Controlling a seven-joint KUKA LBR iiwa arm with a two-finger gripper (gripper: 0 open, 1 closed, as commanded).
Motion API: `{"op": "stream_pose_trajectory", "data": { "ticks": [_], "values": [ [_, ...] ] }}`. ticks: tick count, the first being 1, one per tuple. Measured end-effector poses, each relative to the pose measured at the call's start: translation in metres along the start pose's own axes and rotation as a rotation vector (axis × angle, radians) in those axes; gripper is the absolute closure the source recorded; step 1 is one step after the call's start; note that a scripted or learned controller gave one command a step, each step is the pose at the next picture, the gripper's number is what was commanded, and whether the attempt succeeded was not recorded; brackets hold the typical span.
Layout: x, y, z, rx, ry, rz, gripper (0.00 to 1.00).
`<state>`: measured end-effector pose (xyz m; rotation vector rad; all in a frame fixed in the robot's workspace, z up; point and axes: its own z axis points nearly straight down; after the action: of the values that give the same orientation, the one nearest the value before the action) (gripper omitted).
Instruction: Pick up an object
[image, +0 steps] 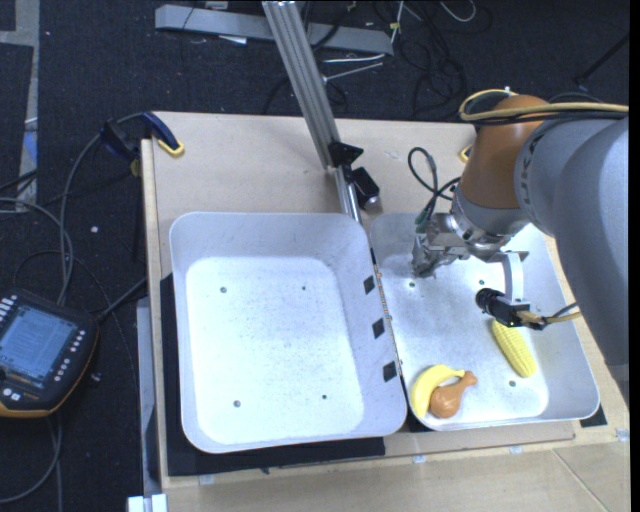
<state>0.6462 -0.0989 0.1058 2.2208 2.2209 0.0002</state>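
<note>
Corn cob (511, 346) partly hidden behind cable; hand (432, 257) low in right bin (570, 400), grip unreadable.

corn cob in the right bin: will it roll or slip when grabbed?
The corn cob looks round and tapered, so it probably rolls sideways if nudged. It seems a rigid toy, likely light. Its bumpy surface may help grip, though the taper could let it squirt out endwise.

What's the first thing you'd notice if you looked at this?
The big grey arm with its orange band comes in from the right, its gripper low over the right bin. Bright toy food lies in that bin: a corn cob near the right side, and a banana touching a drumstick at the front edge.
</note>
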Motion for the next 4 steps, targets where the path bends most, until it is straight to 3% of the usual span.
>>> {"op": "stream_pose_trajectory", "data": {
  "ticks": [3,4],
  "values": [
    [-0.009,0.015,-0.145,-0.004,0.000,0.000,1.00],
    [0.040,-0.014,-0.133,0.002,0.002,-0.003,1.00]
  ]
}}
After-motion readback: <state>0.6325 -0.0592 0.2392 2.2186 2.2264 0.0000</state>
